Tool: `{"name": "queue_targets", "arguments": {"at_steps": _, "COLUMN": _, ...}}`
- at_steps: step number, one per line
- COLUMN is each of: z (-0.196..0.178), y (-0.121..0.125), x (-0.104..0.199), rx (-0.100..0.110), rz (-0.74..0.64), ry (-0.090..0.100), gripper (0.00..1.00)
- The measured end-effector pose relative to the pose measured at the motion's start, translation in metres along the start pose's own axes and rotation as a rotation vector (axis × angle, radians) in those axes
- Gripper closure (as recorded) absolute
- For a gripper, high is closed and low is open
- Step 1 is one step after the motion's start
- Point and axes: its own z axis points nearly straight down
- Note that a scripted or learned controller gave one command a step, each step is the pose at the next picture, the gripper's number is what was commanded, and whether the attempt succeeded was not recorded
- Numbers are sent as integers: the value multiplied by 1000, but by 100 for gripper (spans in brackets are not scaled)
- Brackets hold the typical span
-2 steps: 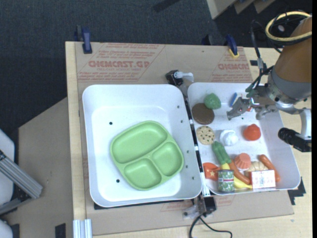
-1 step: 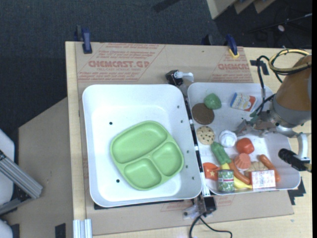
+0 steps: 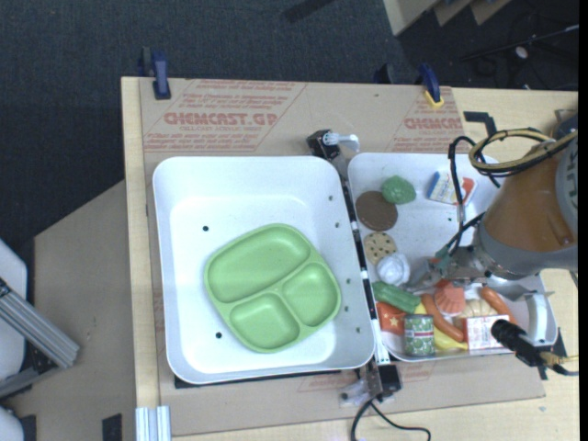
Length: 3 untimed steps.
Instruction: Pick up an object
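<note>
Dark carpet surrounds a bench (image 3: 276, 108) topped with brown printed board, held by two blue clamps at its far edge; two shallow white bins sit on it side by side, the left bin (image 3: 184, 209) and the right bin (image 3: 413, 168). One arm (image 3: 533, 209), grey with an orange band, enters from the right and bends down over the near half of the right bin, black cables looping above its wrist; the gripper (image 3: 447, 269) is lowered among the clutter there, and whether its fingers are wide or narrow, or closed on anything, cannot be told from this angle. Left bin: one pale green divided plate (image 3: 271, 288), three compartments, lying flat and slightly rotated. Right bin, far half: one green round item (image 3: 399, 189), one brown disc (image 3: 377, 211) just beside it, one small white-and-blue box (image 3: 443, 187) near the far wall. Right bin, middle: one speckled tan cookie (image 3: 378, 244) and one white crumpled item (image 3: 393, 268) touching or nearly touching it. Right bin, near half: a crowded heap beside the gripper, including one green pepper-like piece (image 3: 397, 296), one small green-labelled can (image 3: 420, 334), one yellow piece (image 3: 448, 340) and one orange carrot-like stick (image 3: 443, 323); further red and white pieces lie under the arm, too overlapped to count.
</note>
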Motion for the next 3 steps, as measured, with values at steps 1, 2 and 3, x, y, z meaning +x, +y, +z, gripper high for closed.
{"name": "queue_targets", "arguments": {"at_steps": 1, "z": -11, "y": 4, "x": -3, "rx": -10, "rz": 3, "ry": -6, "gripper": 100}}
{"name": "queue_targets", "arguments": {"at_steps": 2, "z": -10, "y": 3, "x": -3, "rx": -9, "rz": 2, "ry": -6, "gripper": 0}}
{"name": "queue_targets", "arguments": {"at_steps": 3, "z": 0, "y": -18, "x": 13, "rx": -10, "rz": 2, "ry": -6, "gripper": 0}}
